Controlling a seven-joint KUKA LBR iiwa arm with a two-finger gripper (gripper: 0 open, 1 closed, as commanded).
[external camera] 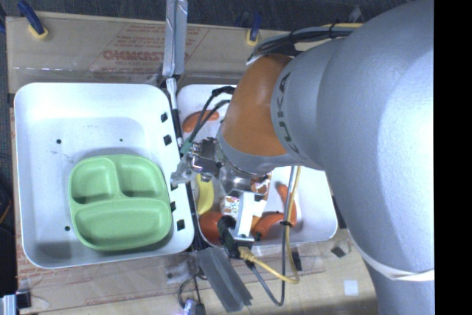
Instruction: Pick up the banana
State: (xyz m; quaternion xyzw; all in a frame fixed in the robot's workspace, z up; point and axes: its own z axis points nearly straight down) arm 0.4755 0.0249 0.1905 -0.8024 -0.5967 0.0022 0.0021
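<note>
Camera view shows the grey arm (354, 129) reaching low into the right bin (318, 221), its pincer (210, 184) hidden beneath the wrist. The banana (205, 197) lies there beside the divider, a yellow sliver. A green plate (118, 201) sits in the left bin (44, 129).

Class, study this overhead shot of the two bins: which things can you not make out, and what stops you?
- Banana: a yellow sliver shows in the camera view; the arm covers the rest.
- Right bin: the arm hides most of its floor.
- Orange-red items: partly covered, too unclear to name.
- Gripper: fingers too cluttered to read.
- Green tray: fully visible.
</note>
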